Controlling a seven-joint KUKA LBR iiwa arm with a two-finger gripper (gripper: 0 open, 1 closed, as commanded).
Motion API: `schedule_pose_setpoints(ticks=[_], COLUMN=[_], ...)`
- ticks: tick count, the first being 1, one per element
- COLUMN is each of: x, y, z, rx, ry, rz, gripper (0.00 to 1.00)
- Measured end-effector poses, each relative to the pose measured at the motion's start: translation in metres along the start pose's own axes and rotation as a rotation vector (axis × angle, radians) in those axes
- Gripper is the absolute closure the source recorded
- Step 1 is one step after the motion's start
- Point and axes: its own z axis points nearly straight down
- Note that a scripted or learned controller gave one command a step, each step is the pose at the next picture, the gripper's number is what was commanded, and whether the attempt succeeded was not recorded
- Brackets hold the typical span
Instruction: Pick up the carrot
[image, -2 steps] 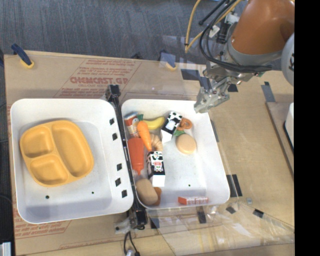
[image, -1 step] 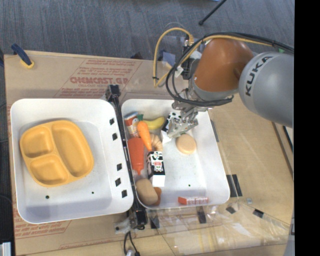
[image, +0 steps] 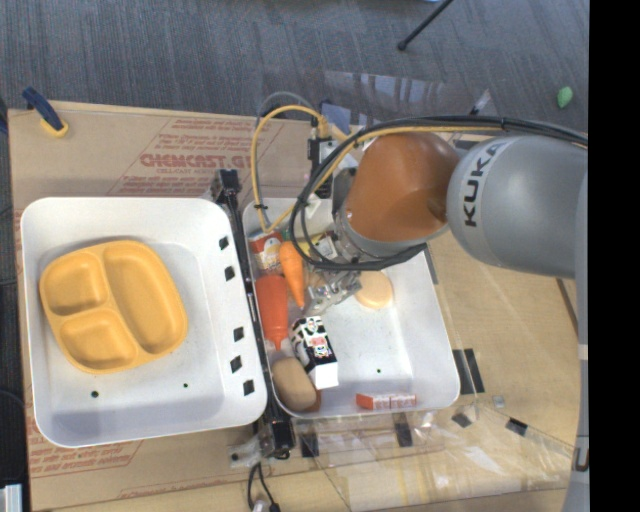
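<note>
The carrot (image: 291, 272), small and orange, lies near the left wall of the right bin (image: 425, 340), pointing toward the bin's front. My gripper (image: 333, 287) hangs low just to the right of it, under the arm's orange wrist band (image: 400, 185). The wrist hides most of the gripper, so I cannot tell whether it touches the carrot. A longer red-orange vegetable (image: 272, 312) lies just left of and below the carrot.
In the right bin are a black-and-white carton (image: 316, 352), a brown potato (image: 294, 386), a pale round biscuit (image: 375, 292) and a small red box (image: 385, 401). The left bin (image: 60, 400) holds a yellow divided plate (image: 112, 304). Cables (image: 262, 150) loop behind the bins.
</note>
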Motion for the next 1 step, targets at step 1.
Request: schedule_pose_setpoints(ticks=[1], x=[-0.0821], y=[-0.02], z=[-0.1065], rx=[0.016], ry=[0.003], rz=[0.131], gripper=[1.0])
